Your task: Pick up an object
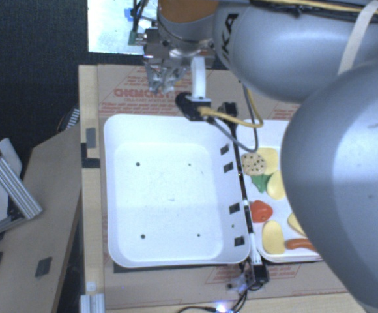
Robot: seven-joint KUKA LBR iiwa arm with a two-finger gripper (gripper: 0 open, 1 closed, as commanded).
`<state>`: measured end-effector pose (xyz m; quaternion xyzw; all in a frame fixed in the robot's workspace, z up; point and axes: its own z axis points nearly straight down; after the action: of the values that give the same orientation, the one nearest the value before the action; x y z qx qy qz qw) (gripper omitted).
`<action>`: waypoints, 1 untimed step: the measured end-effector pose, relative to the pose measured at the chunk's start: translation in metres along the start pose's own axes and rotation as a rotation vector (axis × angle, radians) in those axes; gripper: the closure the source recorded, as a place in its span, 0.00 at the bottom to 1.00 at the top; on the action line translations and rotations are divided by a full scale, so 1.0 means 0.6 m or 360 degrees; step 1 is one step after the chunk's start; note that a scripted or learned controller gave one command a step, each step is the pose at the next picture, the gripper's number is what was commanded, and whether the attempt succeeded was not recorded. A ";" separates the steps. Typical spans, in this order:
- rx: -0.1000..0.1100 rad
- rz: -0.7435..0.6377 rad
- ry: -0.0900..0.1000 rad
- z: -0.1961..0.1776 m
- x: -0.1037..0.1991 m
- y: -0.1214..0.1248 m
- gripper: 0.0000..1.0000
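Overhead, the grey arm (319,109) fills the right and top of the view, its orange band (189,2) near the top edge. Below it the worktop (52,240) carries two white bins side by side: the left bin (169,194) and, partly hidden under the arm, the right bin (270,135). In the right bin lie several small objects close together: a speckled tan round piece (254,163), a green piece (261,182) just beneath it, a red piece (261,210), and yellow pieces (273,237) nearby. The gripper (161,83) hangs beyond the left bin's far rim, over the cardboard; whether it is released or clenched I cannot tell.
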<state>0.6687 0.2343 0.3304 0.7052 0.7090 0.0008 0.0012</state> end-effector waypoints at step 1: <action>0.0001 0.0000 0.0000 0.001 0.000 0.000 1.00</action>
<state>0.6686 0.2343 0.3296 0.7053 0.7089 0.0005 0.0010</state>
